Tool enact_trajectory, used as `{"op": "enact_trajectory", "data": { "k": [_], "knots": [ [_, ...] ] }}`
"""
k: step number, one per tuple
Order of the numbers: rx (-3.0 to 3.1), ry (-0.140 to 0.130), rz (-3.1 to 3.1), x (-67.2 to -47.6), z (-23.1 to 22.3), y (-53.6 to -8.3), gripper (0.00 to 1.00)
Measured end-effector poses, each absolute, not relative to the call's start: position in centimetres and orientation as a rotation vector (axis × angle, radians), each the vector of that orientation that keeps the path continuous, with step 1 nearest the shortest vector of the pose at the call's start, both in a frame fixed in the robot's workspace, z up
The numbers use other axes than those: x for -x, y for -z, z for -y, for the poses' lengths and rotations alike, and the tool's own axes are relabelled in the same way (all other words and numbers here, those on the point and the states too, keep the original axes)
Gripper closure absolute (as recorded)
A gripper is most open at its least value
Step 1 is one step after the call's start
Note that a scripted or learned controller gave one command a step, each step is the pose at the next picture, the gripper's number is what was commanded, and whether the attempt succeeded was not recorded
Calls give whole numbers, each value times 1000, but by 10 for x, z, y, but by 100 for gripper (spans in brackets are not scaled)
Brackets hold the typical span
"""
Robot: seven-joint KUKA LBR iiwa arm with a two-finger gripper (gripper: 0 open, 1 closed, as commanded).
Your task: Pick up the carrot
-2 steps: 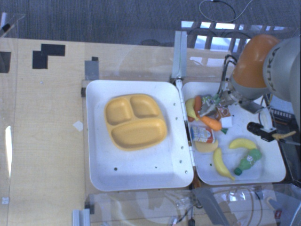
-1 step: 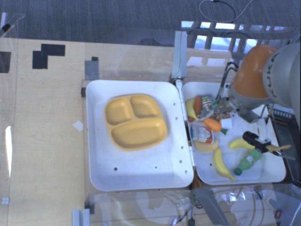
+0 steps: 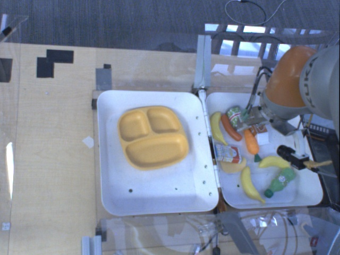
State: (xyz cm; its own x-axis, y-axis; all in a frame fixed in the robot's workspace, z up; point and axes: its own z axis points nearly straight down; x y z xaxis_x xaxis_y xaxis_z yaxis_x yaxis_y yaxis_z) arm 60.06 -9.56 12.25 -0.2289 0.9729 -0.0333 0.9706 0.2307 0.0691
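Now the arm (image 3: 297, 84) bends down over the right bin (image 3: 308, 198), its gripper (image 3: 251, 122) just above the carrot (image 3: 251, 142). Beside it lie bananas (image 3: 252, 185). The left bin (image 3: 154, 195) holds a yellow tray (image 3: 153, 137).

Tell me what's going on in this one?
A grey KUKA arm with an orange band reaches in over the right bin, which holds toy food. Its gripper sits low among the items at the bin's upper middle, right by the carrot, a red sausage-like piece and a green can. The carrot lies on the bin floor, not lifted. The left bin holds a yellow divided plate.
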Motion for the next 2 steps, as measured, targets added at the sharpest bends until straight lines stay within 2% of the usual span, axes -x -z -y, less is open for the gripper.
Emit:
{"op": "enact_trajectory", "data": {
  "k": [1,2],
  "knots": [
    [-2222,-12,-2209,-542,138,-90,100],
    [-2221,-10,-2200,-542,141,-90,0]
  ]
}}
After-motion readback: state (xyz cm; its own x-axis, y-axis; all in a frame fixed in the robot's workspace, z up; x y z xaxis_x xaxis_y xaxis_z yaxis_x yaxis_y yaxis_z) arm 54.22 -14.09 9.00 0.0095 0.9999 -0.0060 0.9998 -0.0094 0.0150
